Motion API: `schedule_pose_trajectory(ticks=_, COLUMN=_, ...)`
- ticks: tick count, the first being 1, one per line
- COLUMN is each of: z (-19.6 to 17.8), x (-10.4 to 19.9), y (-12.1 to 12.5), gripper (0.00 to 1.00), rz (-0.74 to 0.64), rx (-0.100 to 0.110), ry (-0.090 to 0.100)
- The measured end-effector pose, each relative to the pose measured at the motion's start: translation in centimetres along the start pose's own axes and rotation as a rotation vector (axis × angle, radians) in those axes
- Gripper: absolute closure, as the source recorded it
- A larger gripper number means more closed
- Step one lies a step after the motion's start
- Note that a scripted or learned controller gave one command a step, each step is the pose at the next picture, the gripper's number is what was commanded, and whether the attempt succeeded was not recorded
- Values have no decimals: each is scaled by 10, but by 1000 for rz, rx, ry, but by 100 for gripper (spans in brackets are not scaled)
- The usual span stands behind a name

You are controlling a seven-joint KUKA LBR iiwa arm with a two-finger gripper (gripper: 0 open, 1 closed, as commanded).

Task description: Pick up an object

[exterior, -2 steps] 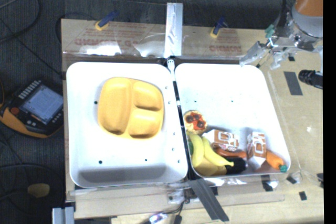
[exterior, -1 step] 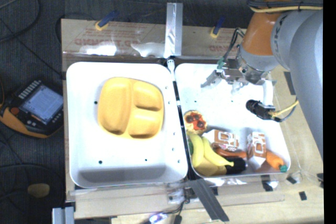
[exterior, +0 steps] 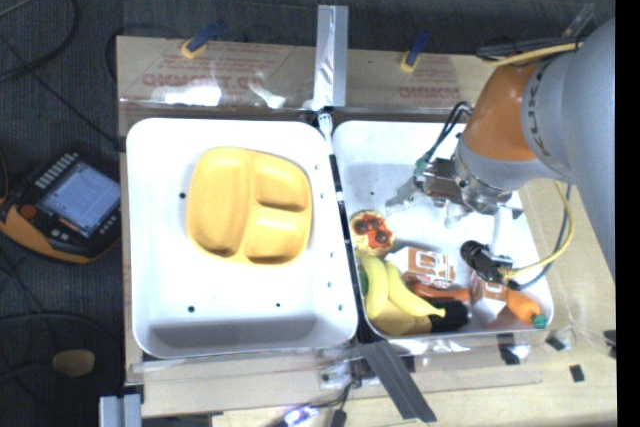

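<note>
Left shallow white plastic bin (exterior: pixel 150 245) holds one yellow moulded divided tray (exterior: pixel 248 203), roughly centred. Right shallow white plastic bin (exterior: pixel 370 150) has its clutter along the near wall: yellow toy banana bunch (exterior: pixel 388 295), small round orange-and-black item (exterior: pixel 372 231) just above it, brown-and-white printed packet (exterior: pixel 432 267), orange carrot-shaped toy (exterior: pixel 520 305) in the near right corner. Grey arm with orange band (exterior: pixel 505 120) comes over the right bin's far half; claw (exterior: pixel 445 185) sits above bare bin floor, apart from the clutter — finger state, cannot tell. Orange-cased handheld pendant (exterior: pixel 62 207) lies on the floor left of the worktop (exterior: pixel 240 75).
</note>
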State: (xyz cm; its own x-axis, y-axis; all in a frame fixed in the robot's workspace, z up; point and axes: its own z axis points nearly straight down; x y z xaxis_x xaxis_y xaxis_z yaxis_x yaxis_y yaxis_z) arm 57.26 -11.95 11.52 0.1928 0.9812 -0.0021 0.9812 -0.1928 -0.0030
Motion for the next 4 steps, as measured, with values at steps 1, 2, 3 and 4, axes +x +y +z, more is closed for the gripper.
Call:
schedule_pose_trajectory(ticks=1, z=19, x=0, y=-36, gripper=0, rz=-10, rx=-35, ry=-1)
schedule_pose_trajectory(ticks=2, z=26, x=-20, y=1, gripper=0, rz=-175, rx=-14, ry=-1)
schedule_pose_trajectory(ticks=3, z=25, x=-9, y=-59, gripper=0, rz=-142, rx=-16, ry=-1)
schedule_pose_trajectory(ticks=4, z=15, x=-7, y=-58, gripper=100, rz=-143, rx=-17, ry=2)
